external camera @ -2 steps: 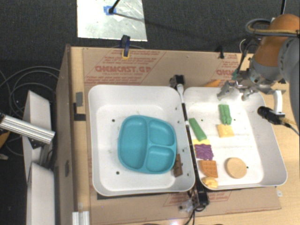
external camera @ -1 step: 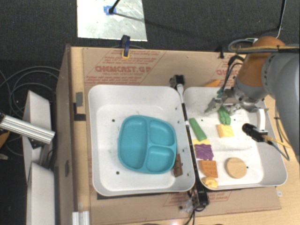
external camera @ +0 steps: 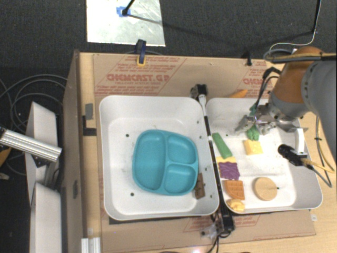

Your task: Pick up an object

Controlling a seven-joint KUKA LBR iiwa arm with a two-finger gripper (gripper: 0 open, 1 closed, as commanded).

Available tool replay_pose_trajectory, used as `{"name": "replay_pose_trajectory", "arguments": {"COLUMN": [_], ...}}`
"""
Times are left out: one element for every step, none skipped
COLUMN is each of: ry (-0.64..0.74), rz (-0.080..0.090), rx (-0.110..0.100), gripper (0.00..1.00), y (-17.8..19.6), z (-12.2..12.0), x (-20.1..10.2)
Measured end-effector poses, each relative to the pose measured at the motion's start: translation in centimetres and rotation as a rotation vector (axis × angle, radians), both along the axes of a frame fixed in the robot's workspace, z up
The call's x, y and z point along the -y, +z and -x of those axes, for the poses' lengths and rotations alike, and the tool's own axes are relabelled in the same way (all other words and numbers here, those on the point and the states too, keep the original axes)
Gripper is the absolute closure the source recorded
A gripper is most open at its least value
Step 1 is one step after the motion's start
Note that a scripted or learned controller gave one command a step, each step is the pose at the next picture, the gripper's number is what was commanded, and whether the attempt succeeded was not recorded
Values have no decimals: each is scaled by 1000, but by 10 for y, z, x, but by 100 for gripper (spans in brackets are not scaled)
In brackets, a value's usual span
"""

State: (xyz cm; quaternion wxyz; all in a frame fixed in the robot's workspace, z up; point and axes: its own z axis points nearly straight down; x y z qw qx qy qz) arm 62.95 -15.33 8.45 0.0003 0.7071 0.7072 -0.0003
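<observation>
Nearest the viewer, along the front of the right bin (external camera: 310, 196), lie a yellow piece (external camera: 236, 205) and an orange waffle-textured piece (external camera: 234, 188) at 7 o'clock, with a tan round disc (external camera: 265, 188) beside them at 6 o'clock. Farther in are a purple piece (external camera: 228, 169), a long green piece (external camera: 221, 145) against the left wall at 9 o'clock, and a yellow block (external camera: 253, 147) near the centre. A small green object (external camera: 253, 133) sits just behind the block, directly beneath the tool (external camera: 256, 121) at 12 o'clock; whether the tool is spread or pinching cannot be told. The left bin (external camera: 113, 115) holds a blue divided plate (external camera: 165, 162). Both bins rest on the table (external camera: 158, 73).
</observation>
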Motion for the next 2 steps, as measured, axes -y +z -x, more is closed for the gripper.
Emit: {"name": "replay_pose_trajectory", "arguments": {"ry": [2, 12], "rz": [0, -5], "rx": [5, 4], "gripper": [100, 100], "y": [12, 105], "z": [-2, 49], "x": [-1, -108]}}
